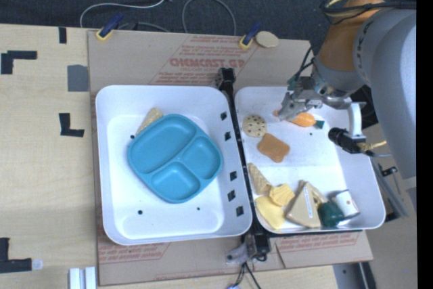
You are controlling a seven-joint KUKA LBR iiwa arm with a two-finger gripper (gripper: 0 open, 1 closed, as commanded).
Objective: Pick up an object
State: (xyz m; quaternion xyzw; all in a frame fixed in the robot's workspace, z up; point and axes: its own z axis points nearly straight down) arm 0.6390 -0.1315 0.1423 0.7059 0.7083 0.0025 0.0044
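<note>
One hand [292, 109], at the end of the grey arm [379, 57] with its orange band [342, 37], low over the far part of the right bin [358, 166]. Whether its grip is released or clenched cannot be told; the tips are too small and dark to read, and nothing is seen held between them.

Nearest item: a small orange piece [305, 120], just beside the hand on the bin floor. By position, the likely target of the pick.

Next outward: a round speckled cookie [254, 125] toward the divider, and a brown bread-like block [273, 147] a little nearer the camera. Both lie apart from the orange piece.

Near end of the same bin: a crowded heap of yellow wedges [272, 206], a tan triangular slice [304, 206] and a dark green item [330, 214], touching or overlapping.

Left bin [108, 166]: a blue divided tray [176, 158] with a tan piece [150, 118] tucked at its far edge.

Beneath: both bins sit on a cardboard sheet [196, 61] on the pale surface [40, 145].

Handling note, as a judgement: the orange piece is small and low, so the hand should centre squarely over it and descend until the tips straddle it close to the bin floor before closing. An off-centre close would probably nudge it aside. The clearance around it favours this pick over the crowded heap.
</note>
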